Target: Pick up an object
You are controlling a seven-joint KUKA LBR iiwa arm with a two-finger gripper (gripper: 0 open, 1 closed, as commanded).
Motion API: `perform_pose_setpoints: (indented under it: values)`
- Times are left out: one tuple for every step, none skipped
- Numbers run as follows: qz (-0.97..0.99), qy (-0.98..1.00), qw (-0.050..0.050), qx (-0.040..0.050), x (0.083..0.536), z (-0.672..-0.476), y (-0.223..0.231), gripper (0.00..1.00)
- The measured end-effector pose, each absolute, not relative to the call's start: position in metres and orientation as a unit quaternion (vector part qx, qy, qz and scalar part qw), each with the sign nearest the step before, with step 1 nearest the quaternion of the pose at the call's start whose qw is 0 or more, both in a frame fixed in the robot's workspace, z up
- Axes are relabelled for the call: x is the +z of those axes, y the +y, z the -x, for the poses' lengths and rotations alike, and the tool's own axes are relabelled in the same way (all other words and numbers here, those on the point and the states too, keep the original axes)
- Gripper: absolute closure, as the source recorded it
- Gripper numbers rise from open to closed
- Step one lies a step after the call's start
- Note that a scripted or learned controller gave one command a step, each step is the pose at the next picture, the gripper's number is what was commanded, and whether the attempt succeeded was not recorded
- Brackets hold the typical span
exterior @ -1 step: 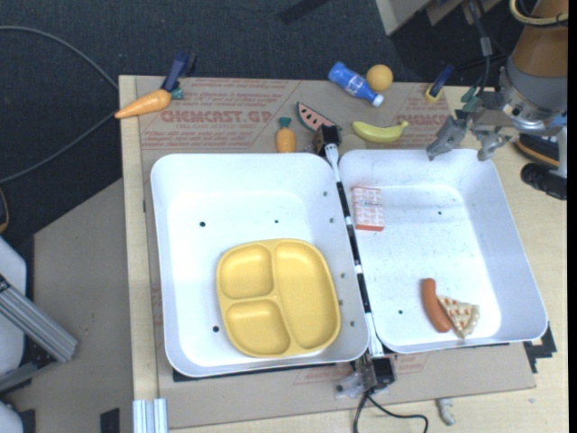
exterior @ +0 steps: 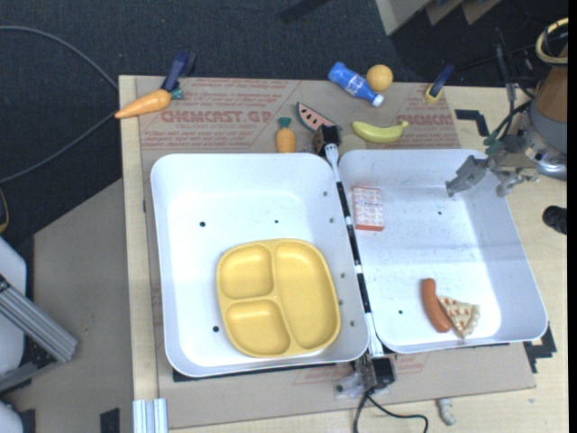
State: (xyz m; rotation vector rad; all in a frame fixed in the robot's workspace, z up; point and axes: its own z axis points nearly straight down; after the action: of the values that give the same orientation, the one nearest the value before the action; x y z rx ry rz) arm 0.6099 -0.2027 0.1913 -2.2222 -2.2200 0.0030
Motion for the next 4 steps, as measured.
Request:
perform_pose_setpoints:
  values:
    - [0.707,-0.707,0.001,0.0002,0.202,-0.549,-0.172,0.00]
    - [0.708,-0.707,0.001,0.0003,0.140,-0.504,-0.143,0.00]
    - [0.707,-0.707,0.001,0.0002,0.084,-0.479,-0.116,0.00]
    - [0.708,-0.707,0.000,0.0001,0.094,-0.479,-0.116,1.00]
